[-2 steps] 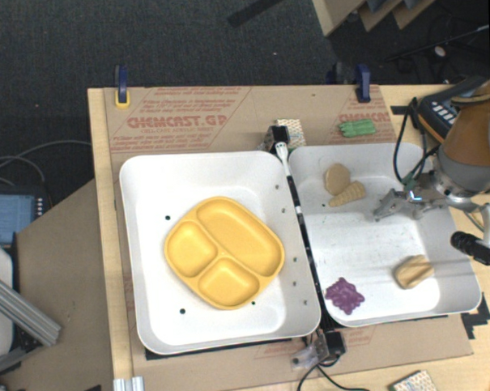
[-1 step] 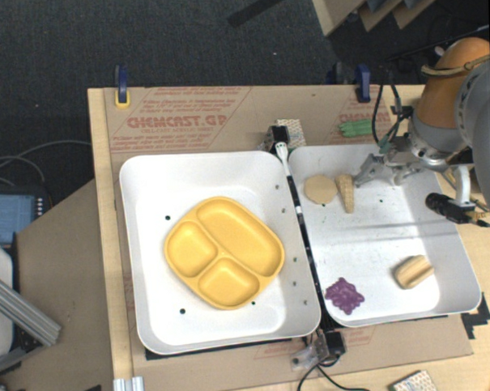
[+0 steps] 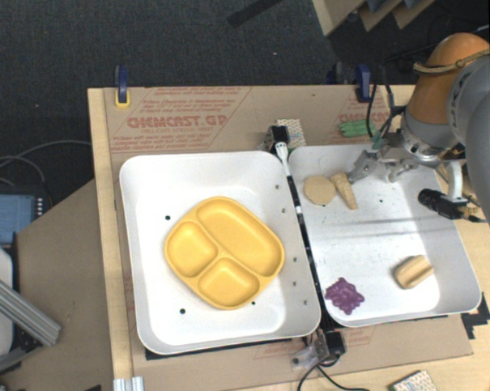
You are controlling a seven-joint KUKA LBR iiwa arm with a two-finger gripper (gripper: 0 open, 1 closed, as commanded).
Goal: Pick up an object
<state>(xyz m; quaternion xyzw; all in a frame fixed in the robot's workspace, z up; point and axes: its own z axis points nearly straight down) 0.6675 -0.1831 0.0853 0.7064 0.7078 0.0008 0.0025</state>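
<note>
The right bin (image 3: 444,303) holds several small objects. A round tan cookie-like piece (image 3: 318,190) lies at its back left, touching a tan stick (image 3: 344,191). A purple grape cluster (image 3: 344,295) sits near the front left, and a tan bread roll (image 3: 413,272) near the front right. My gripper (image 3: 379,162) hangs over the back of the right bin, just right of the tan stick, with the orange-banded arm (image 3: 443,85) behind it. Nothing is seen held in it.
The left bin (image 3: 148,195) holds a yellow divided plate (image 3: 223,251). A black part of the arm (image 3: 441,203) juts over the right bin's right side. A green item (image 3: 354,129) lies on the cardboard behind the bins.
</note>
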